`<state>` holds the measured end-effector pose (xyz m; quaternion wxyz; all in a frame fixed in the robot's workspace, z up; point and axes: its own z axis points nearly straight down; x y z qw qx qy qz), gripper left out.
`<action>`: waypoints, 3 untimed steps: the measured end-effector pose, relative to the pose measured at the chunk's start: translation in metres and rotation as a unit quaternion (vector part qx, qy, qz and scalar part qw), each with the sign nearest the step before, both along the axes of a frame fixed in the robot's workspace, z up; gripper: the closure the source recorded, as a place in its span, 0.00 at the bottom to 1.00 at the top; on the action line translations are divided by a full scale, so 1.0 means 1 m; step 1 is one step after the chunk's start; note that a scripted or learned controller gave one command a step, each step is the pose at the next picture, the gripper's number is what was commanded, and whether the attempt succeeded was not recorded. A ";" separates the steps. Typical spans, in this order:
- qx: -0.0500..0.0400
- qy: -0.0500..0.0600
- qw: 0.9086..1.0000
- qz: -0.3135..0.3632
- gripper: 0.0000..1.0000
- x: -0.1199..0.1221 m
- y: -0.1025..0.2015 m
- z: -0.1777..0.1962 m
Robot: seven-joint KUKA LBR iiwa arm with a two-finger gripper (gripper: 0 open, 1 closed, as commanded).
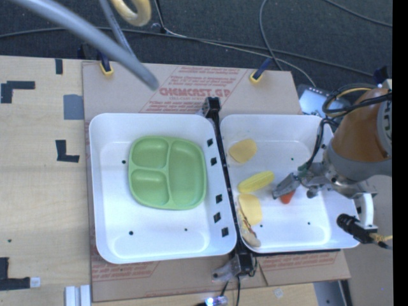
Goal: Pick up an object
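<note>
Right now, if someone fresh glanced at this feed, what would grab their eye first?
Probably the green divided plate lying flat in the left bin, the largest patch of colour. Next, the yellow pieces in the right bin: a round one near the divider, a corn-like one mid-bin and another below it. The end effector sits low just right of the corn-like piece, beside a small red object.

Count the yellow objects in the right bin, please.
3: one yellow piece near the bin's far left corner, one in the middle, one by the divider near the front. The arm may hide others.
</note>
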<state>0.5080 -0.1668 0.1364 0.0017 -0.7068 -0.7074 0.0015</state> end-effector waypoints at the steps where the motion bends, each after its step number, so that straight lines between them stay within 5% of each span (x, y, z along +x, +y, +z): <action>1: -0.001 -0.002 1.000 0.000 0.00 0.000 0.000 -0.053; 2: -0.002 -0.004 1.000 0.000 1.00 0.001 0.000 -0.039; 3: -0.001 -0.004 1.000 0.001 1.00 0.008 0.009 0.015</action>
